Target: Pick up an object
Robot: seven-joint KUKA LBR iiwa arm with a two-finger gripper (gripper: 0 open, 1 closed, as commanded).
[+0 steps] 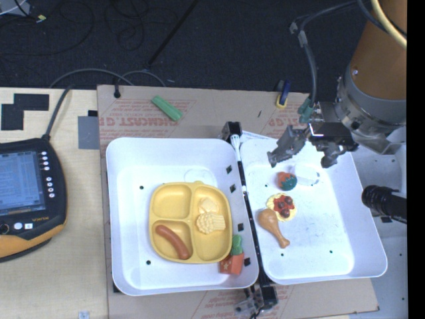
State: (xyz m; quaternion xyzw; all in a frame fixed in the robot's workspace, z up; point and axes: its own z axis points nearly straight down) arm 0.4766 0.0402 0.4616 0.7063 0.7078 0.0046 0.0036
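My gripper (305, 157) hangs over the far part of the right bin (358, 244), open, with nothing between its fingers. Just below it in that bin lie a small red and teal toy (287, 181), a yellow tart with red berries (282, 206) and a tan chicken drumstick (272, 226). The left bin (126, 178) holds a yellow divided plate (166, 205) with a brown sausage (172, 240) and a yellow corn piece (210, 222) on it. An orange and green toy vegetable (233, 260) sits at that bin's near right corner.
A green bar (166, 108) and a small blue and yellow piece (284, 93) lie on the cardboard behind the bins. A teach pendant (26, 191) rests at the far left. The ridge where the bins meet (240, 198) runs between the two groups.
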